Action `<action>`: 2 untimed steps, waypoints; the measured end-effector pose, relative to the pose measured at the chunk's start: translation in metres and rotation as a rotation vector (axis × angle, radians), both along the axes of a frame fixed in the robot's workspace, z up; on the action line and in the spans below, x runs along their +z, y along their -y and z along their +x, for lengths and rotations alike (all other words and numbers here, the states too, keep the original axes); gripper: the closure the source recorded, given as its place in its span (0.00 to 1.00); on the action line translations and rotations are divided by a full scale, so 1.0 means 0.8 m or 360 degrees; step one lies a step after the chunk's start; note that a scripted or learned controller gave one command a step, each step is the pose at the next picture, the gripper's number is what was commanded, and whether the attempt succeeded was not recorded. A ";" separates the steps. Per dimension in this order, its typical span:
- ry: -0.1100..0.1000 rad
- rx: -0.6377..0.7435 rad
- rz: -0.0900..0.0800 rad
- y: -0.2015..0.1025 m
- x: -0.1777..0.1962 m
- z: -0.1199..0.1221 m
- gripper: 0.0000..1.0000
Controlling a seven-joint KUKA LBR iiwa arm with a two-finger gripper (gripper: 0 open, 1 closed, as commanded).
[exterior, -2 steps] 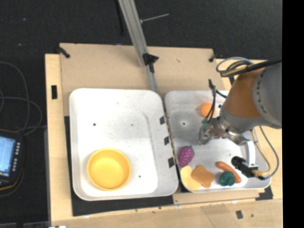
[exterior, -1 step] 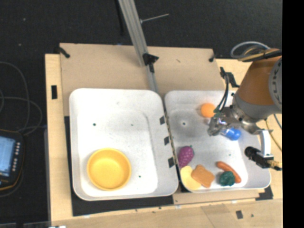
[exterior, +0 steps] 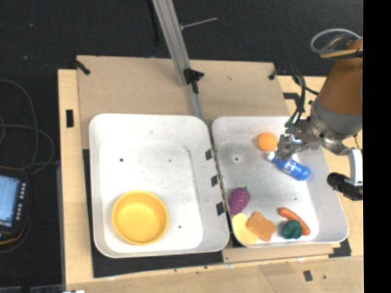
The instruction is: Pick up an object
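Flanking black floor, tan bench [exterior: 244, 78]

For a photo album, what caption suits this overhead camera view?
Robot claw poised over a blue bottle beside an orange ball in the right bin; yellow bowl opposite.

Fixed overhead camera, slanted down, both bins [exterior: 153, 127]

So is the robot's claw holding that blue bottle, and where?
It cannot be told. The gripper sits right at the white-capped end of the blue bottle, beside the orange ball, but a grip isn't visible.
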State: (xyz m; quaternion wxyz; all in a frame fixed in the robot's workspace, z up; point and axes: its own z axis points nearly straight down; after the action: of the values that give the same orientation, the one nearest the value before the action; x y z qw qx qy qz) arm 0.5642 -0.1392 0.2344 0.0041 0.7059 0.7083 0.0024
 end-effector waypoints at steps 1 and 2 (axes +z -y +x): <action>-0.0002 0.0000 0.0000 0.002 0.068 0.002 1.00; -0.0012 0.0002 0.0001 -0.045 0.062 0.025 1.00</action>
State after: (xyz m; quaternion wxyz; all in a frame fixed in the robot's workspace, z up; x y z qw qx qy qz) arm 0.5839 -0.1029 0.2840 0.0012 0.7055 0.7087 0.0002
